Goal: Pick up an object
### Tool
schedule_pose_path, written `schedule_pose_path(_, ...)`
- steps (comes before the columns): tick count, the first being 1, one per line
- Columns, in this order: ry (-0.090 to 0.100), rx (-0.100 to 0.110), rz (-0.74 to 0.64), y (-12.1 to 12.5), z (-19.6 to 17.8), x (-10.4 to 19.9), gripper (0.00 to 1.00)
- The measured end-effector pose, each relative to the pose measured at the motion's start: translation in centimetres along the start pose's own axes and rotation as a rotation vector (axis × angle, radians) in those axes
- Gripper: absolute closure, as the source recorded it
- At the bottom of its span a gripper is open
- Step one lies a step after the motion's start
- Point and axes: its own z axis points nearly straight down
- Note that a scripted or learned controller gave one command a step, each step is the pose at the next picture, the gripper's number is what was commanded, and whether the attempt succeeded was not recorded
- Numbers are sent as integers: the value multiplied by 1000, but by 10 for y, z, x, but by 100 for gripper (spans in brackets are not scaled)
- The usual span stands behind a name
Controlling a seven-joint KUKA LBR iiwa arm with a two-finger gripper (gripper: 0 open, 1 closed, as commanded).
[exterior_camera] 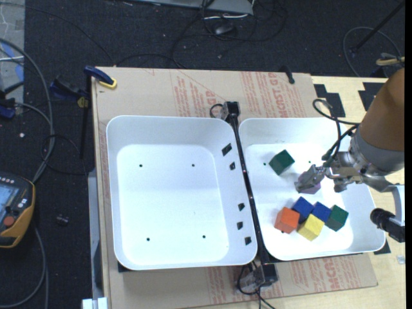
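Note:
The arm comes in from the right over the right bin (pixel 360 243). Its gripper (pixel 317 176) hangs above the middle of that bin. A small purple-grey block (pixel 307 185) sits right at the gripper's tip; whether it is gripped or lying on the bin floor is unclear. A dark green cube (pixel 281 161) lies to the upper left of the gripper. Below the gripper is a cluster: an orange cube (pixel 287 220), two blue cubes (pixel 302 206) (pixel 320 211), a yellow cube (pixel 311 227) and a green cube (pixel 337 217).
The left bin (pixel 122 172) stands beside the right one, with a black divider strip (pixel 243 185) between them. Both rest on a cardboard sheet (pixel 193 89). Cables and clamps lie around the bench edges.

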Motion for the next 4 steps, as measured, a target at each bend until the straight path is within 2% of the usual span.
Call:
schedule_pose_path(1, -3, -9, 0, 60, 108, -29, 0)
schedule_pose_path(2, -2, -9, 1, 61, 99, -29, 100)
schedule_pose_path(3, 0, -12, -7, 148, -38, 34, 100)
schedule_pose_path(4, 0, 2, -20, 143, 1, 20, 100)
